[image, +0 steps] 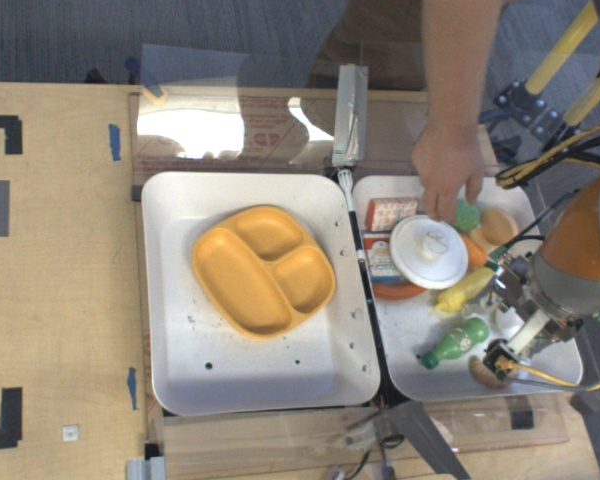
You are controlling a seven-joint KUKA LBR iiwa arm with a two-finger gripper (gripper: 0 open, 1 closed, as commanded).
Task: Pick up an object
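The right bin [410,373] holds several things: a white round lid [430,251], a red and white box [392,213], a yellow banana-shaped toy [465,288], a green toy bottle [455,341], a small green piece [468,215], a beige round piece [498,225] and an orange piece [477,249]. My gripper [503,280] hangs low over the right side of this bin, just right of the yellow toy and above the green bottle. Nothing shows in its grasp. The wrist hides the bin's right edge.
A person's hand [446,183] reaches down from the top into the back of the right bin, touching the things near the white lid. The left bin [170,358] holds a yellow divided plate [265,268]. A metal bar [349,118] stands behind the bins.
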